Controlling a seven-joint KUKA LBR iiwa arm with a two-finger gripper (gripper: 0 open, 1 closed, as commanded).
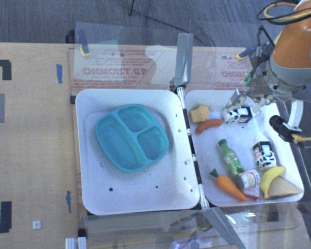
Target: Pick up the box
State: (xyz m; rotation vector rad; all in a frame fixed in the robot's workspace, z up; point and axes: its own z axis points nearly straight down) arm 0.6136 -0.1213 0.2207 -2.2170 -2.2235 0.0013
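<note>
A small black-and-white box [238, 114] lies near the far edge of the right bin [210, 147]. My gripper [247, 98] hangs right over it, close to or touching its top. A second black-and-white box [265, 155] stands further forward, near the bin's right side. The grey arm with its orange band comes in from the upper right.
The right bin also holds a yellow block [199, 113], a red-orange sausage [210, 124], a green bottle [230, 157], a carrot [229, 185], a small can [249, 179], a banana [272, 175] and a tan wedge [285, 187]. A blue divided plate [132, 137] lies in the left bin [88, 180].
</note>
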